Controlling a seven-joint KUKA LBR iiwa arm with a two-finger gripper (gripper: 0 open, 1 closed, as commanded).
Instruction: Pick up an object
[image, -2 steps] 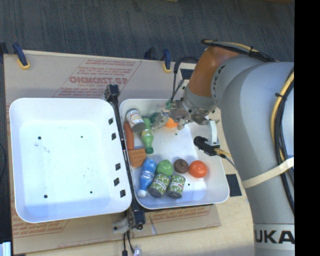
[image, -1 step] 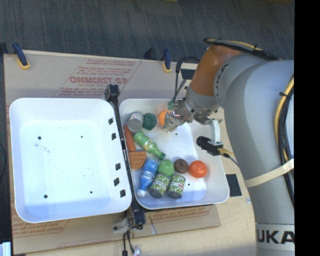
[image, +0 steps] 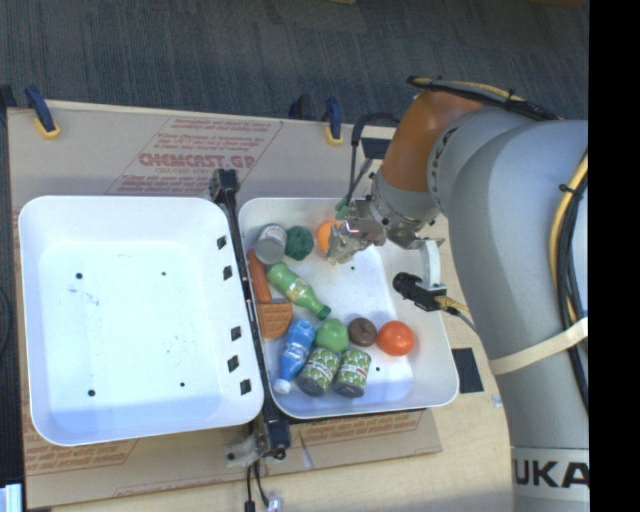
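My gripper (image: 343, 243) hangs low over the back of the right bin (image: 432, 372), right beside a small orange fruit (image: 323, 235) that touches its left side. A dark green ball (image: 299, 241) and a grey can (image: 270, 243) lie just left of that. A green bottle (image: 297, 288) lies slanted in the bin's middle. Toward the front sit a blue bottle (image: 295, 350), a green apple (image: 331, 335), a brown doughnut (image: 361, 331), a red-orange ball (image: 396, 338) and two green cans (image: 336, 371).
The left bin (image: 120, 320) stands beside the right one, split from it by a black clip rail (image: 235, 290). An orange stick (image: 259, 278) and a tan waffle piece (image: 275, 318) lie along the right bin's left wall. The grey arm (image: 500, 230) covers the right side.
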